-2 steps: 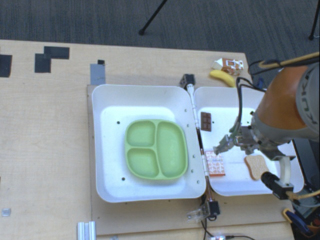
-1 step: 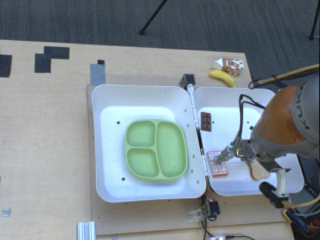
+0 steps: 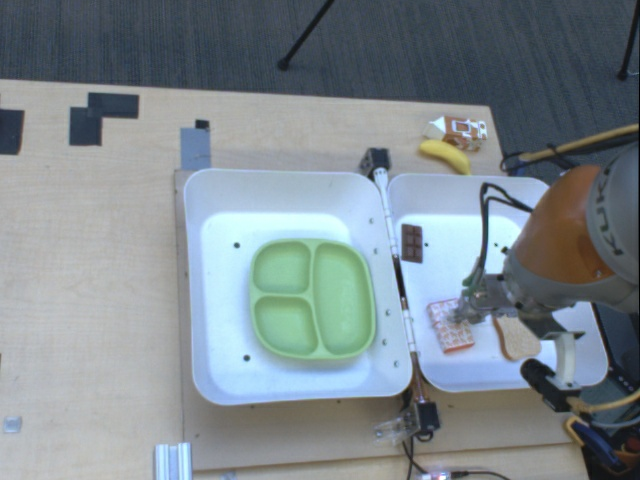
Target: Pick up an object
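Observation:
In the right bin (image 3: 450, 208), my gripper (image 3: 470, 309) hangs low over the right edge of a red-and-white flat packet (image 3: 450, 328) lying near the bin's front. A slice of toast (image 3: 518, 340) lies just right of the gripper, partly under the arm. A small brown chocolate bar (image 3: 411, 242) rests near the bin's left wall. The gripper's lower part is hard to make out against the packet.
The left bin (image 3: 215, 268) holds a green divided plate (image 3: 312, 299). Outside the bins, behind the right one, lie a banana (image 3: 444, 155) and a small orange-and-white packet (image 3: 462, 129). The grey and orange arm covers the right bin's right side.

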`<state>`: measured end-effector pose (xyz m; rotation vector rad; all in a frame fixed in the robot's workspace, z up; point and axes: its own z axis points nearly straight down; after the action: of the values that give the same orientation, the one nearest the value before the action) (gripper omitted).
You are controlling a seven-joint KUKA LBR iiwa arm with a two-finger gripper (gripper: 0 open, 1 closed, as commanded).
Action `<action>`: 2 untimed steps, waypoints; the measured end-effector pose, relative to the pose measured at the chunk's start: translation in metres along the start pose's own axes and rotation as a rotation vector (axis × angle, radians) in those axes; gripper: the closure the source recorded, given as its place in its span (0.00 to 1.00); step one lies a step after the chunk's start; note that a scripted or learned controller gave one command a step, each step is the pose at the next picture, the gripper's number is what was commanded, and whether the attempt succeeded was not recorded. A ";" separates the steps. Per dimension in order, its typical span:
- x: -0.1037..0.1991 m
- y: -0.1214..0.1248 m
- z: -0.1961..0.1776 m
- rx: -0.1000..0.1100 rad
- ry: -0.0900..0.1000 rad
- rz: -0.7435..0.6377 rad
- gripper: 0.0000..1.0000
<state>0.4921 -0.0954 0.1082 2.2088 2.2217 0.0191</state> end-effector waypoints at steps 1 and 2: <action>0.000 -0.001 0.001 0.002 0.000 0.000 0.00; 0.001 0.001 -0.010 -0.002 0.000 -0.003 1.00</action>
<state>0.4931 -0.0946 0.1182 2.2043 2.2243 0.0219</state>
